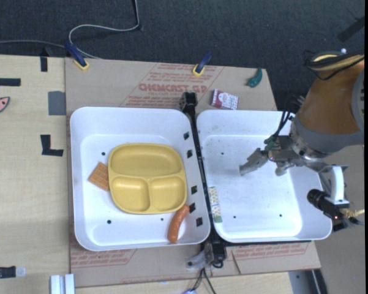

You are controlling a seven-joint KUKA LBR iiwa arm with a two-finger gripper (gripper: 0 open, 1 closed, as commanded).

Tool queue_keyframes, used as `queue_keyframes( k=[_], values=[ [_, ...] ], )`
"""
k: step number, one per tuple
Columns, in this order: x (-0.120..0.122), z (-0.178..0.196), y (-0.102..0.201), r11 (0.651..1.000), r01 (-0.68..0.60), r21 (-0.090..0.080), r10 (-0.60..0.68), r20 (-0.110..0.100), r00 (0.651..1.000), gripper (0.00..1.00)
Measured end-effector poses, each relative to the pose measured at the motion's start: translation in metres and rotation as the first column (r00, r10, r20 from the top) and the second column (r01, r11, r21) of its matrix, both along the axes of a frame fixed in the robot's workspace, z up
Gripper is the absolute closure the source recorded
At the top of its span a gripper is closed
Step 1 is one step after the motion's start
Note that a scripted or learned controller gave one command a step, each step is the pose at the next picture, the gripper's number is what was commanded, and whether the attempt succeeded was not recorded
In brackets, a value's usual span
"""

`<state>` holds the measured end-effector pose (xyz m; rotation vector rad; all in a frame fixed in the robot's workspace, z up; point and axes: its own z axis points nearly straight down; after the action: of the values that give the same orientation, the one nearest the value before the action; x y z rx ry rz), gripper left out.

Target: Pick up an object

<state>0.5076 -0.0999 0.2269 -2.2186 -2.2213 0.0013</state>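
Hand point(267, 163) over right bin point(257, 225); sausage point(178, 223) in left bin point(86, 133).

One camera, high up, looking down

The camera sits above the bench point(24, 182) and looks down at a slant. It is far enough back to see both white bins whole, the left bin point(86, 164) and the right bin point(306, 225), side by side in the middle. The far edge of the bench and dark floor point(232, 11) fill the top. The arm point(330, 103) comes in from the right side.
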Motion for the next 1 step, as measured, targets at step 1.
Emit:
queue_keyframes(
  k=[1],
  values=[
    [0.0563,-0.1402,-0.0175,1.0,0.0,-0.002,0.0,0.009,1.0,0.0]
  ],
)
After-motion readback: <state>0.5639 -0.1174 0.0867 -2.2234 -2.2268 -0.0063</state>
